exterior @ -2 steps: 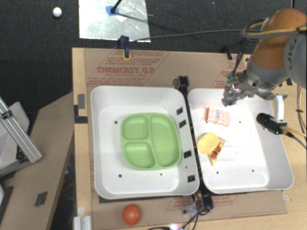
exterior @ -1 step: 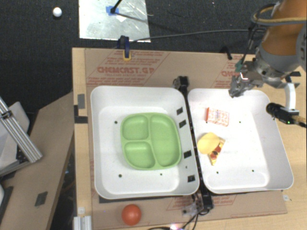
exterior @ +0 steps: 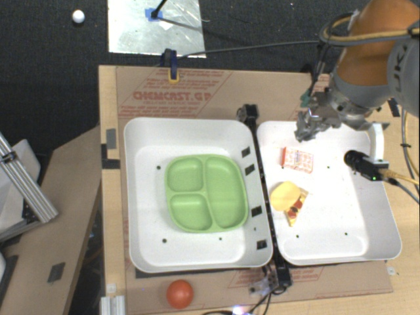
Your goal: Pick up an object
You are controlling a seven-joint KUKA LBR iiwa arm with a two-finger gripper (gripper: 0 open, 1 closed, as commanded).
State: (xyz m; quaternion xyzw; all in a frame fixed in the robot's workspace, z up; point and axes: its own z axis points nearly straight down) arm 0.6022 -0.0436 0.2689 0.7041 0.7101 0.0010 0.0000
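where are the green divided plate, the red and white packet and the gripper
green divided plate (exterior: 205, 193), camera view, on its centre ridge
red and white packet (exterior: 297, 159), camera view, middle of its printed face
gripper (exterior: 304, 134), camera view, at its tip above the right bin

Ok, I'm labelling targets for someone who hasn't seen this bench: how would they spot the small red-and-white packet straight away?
Start at the right-hand white bin, the one without the green divided tray. In its upper left part, just below the gripper, lies the packet. It is flat, rectangular and white with red print, unlike the rounded yellow item lower down in the bin.
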